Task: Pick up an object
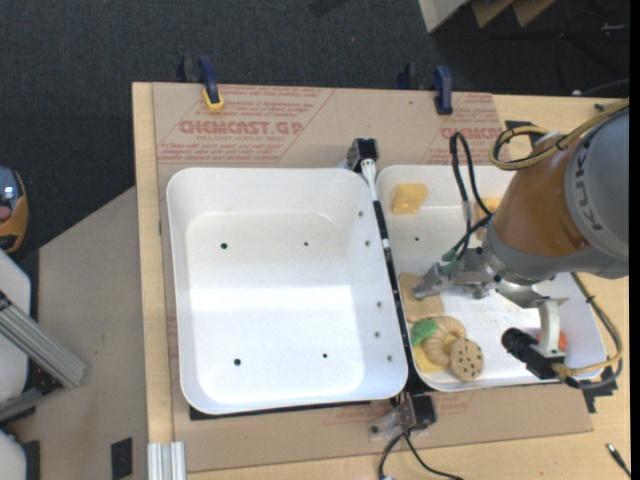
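While I watch from above: hand low in right bin, beside cookie; grip state, I cannot tell.

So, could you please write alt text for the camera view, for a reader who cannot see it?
A grey and orange robot arm reaches from the right into the right white bin, its hand low above a cluster of small items: a green piece, a speckled cookie and a yellow chunk farther back. The left white bin sits beside it.
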Action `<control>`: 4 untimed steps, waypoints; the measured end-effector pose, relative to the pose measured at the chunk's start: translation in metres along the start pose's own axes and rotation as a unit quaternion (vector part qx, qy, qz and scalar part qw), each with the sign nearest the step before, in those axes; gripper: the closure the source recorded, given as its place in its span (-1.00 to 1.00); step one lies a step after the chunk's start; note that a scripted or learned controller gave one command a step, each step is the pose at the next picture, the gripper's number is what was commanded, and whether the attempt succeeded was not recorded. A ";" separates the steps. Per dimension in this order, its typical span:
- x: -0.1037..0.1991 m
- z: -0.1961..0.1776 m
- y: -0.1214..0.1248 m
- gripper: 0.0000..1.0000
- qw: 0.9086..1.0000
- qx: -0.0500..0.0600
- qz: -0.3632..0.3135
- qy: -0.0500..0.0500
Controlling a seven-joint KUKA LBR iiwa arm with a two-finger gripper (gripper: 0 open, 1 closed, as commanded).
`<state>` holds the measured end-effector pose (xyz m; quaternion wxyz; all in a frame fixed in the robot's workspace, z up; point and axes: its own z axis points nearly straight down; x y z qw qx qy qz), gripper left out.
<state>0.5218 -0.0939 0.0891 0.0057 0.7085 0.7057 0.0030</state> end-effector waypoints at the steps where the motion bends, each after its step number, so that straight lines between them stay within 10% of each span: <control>1: 0.002 -0.010 0.001 1.00 1.000 0.000 -0.001 0.002; 2: 0.046 -0.165 0.062 1.00 1.000 -0.004 -0.006 0.002; 3: 0.157 -0.288 0.062 1.00 1.000 -0.003 -0.009 0.005; 4: 0.202 -0.456 0.048 1.00 1.000 -0.004 -0.005 0.005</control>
